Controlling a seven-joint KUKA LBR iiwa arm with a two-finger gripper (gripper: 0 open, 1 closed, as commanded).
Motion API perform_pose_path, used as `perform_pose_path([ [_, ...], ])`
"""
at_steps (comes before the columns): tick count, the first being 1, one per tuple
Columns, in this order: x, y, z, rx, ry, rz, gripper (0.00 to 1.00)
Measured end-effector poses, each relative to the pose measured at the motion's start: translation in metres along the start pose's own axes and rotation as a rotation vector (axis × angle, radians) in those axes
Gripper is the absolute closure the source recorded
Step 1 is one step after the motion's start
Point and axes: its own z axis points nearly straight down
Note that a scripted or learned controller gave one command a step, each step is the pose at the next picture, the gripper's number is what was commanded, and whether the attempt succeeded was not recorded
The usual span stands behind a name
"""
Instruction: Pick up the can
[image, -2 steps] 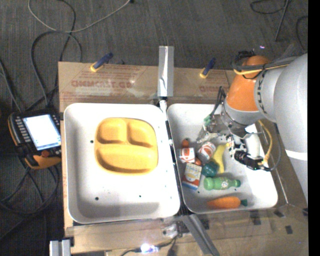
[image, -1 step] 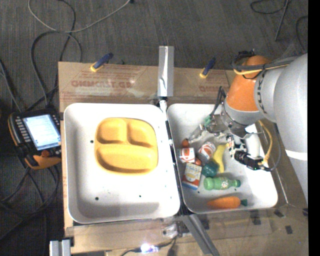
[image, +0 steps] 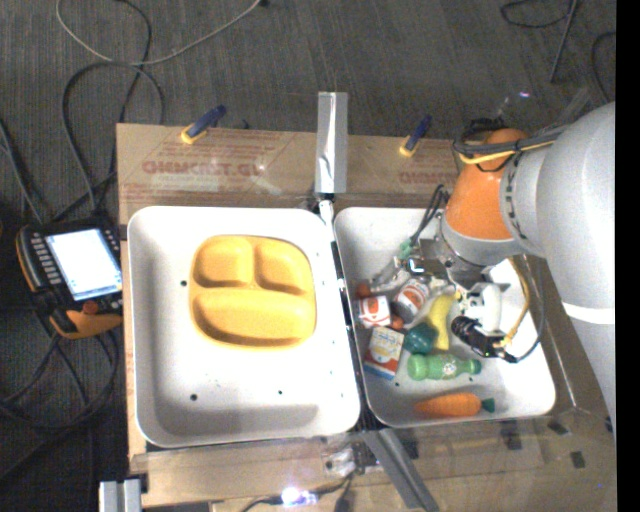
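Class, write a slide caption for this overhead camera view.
Arm's end effector over the can in the cluttered right bin; yellow tray in left.

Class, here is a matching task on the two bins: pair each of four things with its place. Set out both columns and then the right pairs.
Things:
1. yellow tray
2. carrot
3. green bottle
4. can

Places:
A. right bin, nearest the front edge
B. left bin
C. just below the arm's wrist
D. lying just behind the carrot

Pairs: 1-B, 2-A, 3-D, 4-C

gripper (image: 412, 272) over can (image: 411, 297), yellow tray (image: 254, 291) apart
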Motion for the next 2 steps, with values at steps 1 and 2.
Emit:
perform_pose_path([
  [1, 0.0, 0.0, -0.009, 0.002, 0.0, 0.001, 1.0],
  [2, 0.033, -0.038, -0.1, 0.022, -0.002, 0.237, 1.0],
])
